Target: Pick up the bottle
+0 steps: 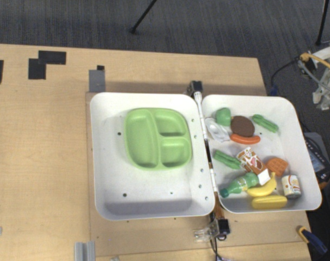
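Note:
The green bottle [239,185] lies on its side near the front of the right bin [295,113], its neck pointing to the front left and a white label at its far end. A yellow banana [264,189] touches its right side. A pale part of the arm with its gripper [324,75] hangs at the far right edge of the view, outside the bins and well away from the bottle.
The right bin also holds a brown round piece [242,125], an orange sausage shape [245,139], green vegetables [264,123], a small can [290,185] and a yellow piece [269,202]. A green divided plate [157,137] lies in the left bin [108,162].

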